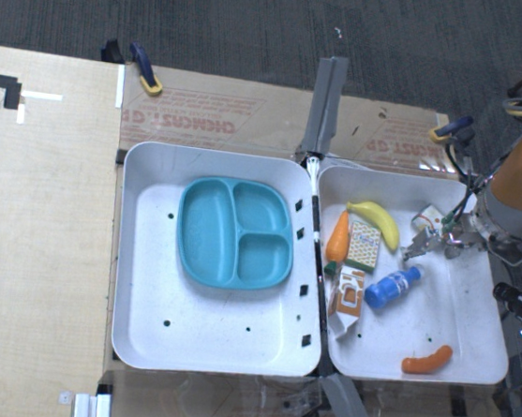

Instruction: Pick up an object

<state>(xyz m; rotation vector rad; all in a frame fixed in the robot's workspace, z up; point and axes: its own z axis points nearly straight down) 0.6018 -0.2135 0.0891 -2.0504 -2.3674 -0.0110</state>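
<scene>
Camera view, your inventory. Left bin: one teal divided plate. Right bin: banana at the back, carrot upright by the divider, patterned card between them, small carton, blue bottle at centre, orange sausage at the front. Gripper low over the right bin behind the bottle, spread apart, gripping nothing.

Right bin: banana, carrot, blue bottle, two small cartons, sausage, all lying flat
</scene>
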